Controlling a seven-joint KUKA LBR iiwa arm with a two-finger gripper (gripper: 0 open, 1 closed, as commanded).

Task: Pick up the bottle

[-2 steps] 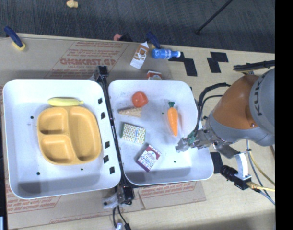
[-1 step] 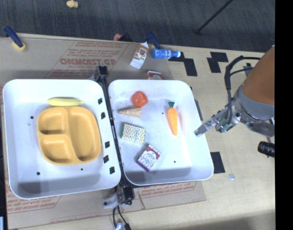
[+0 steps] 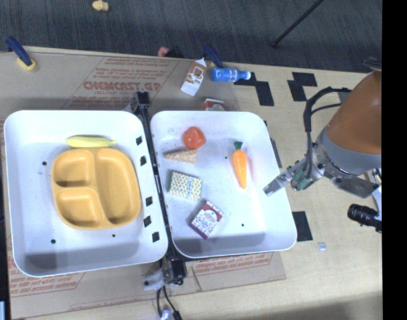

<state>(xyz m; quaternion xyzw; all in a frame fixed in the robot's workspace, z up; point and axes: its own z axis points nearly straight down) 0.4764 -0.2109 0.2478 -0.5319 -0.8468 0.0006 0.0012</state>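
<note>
Look at the worktop [image 3: 336,272]: two white bins sit on it side by side, the left bin [image 3: 16,199] and the right bin [image 3: 273,212]. Behind the right bin you can see a blue bottle [image 3: 228,75] lying on its side, with a small carton [image 3: 194,77] just beside it.

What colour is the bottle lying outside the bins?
Blue, with a lighter cap end; the bottle lies on the bench behind the right bin, seen in the camera view.

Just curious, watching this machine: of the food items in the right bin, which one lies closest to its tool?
The carrot, orange with a green top, lies nearest the tool. The tomato, cracker and two small packets sit farther left.
</note>
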